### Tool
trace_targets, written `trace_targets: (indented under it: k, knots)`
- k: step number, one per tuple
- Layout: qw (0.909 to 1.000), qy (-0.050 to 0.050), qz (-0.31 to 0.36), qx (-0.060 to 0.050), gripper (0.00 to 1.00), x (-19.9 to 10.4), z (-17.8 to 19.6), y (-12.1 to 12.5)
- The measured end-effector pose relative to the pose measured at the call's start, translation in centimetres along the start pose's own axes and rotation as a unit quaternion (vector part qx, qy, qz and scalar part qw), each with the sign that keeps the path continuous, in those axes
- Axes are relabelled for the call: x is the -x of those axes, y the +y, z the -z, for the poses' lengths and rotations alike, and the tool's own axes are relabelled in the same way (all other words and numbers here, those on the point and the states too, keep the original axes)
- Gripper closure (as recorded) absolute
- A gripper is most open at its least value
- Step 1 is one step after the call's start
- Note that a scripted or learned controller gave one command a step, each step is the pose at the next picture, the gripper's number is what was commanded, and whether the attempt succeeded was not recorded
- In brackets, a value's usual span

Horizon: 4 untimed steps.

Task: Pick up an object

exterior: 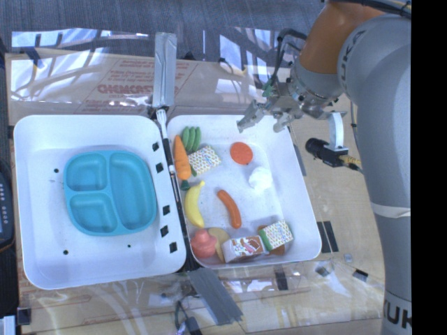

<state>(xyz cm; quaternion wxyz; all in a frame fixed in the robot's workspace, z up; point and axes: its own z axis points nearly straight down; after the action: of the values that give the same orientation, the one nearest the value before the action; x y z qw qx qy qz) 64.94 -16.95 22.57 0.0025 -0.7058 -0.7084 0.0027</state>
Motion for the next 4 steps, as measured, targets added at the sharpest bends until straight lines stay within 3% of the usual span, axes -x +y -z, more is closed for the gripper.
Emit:
trace_targets:
  k: [1,3,4]
  knots:
    - [1.0,0.0,0.005,0.003,0.0,-0.9,-12.4,-0.2]
    - [0.999,0.0,0.043,0.009,0.0,-3.4,-13.0,-11.7]
    - [0.999,0.001,0.044,0.006,1.0,-3.5,-12.3,-11.6]
